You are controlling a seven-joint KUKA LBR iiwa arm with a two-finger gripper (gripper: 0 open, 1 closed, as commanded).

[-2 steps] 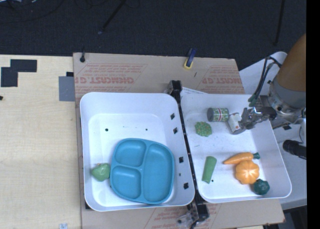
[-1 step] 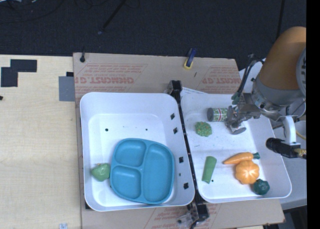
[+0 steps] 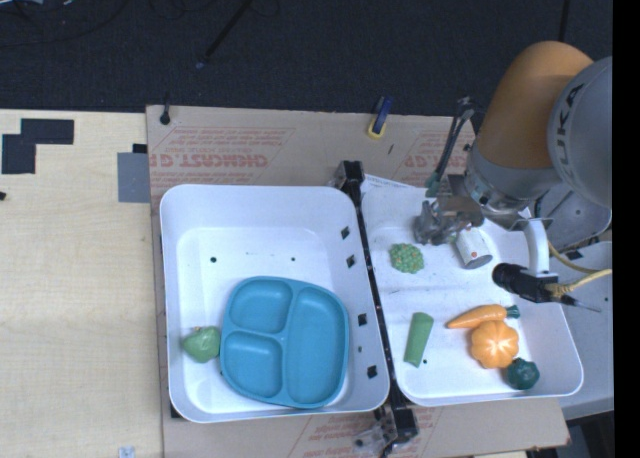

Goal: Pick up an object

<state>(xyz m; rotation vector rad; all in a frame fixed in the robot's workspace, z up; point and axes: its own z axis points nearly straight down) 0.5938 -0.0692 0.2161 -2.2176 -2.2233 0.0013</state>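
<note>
The grey arm with its orange band is reaching in from the right, and its hand is hanging low over the upper part of the right bin. Whether it is gripping anything cannot be told from this slant.

Just below and left of the hand, a small green knobbly object is lying on the bin floor, apart from the hand. A green stick-shaped piece is resting lower down, near the divide between the bins. To its right, a toy carrot is sitting just above an orange round fruit, with a dark green round item beside it at the lower corner.

In the left bin, a blue divided plate is lying flat, and a pale green object is sitting against its left edge.

Both bins are sitting on a cardboard sheet on the surface; its red printing is showing upside down and is too faint to read surely.
</note>
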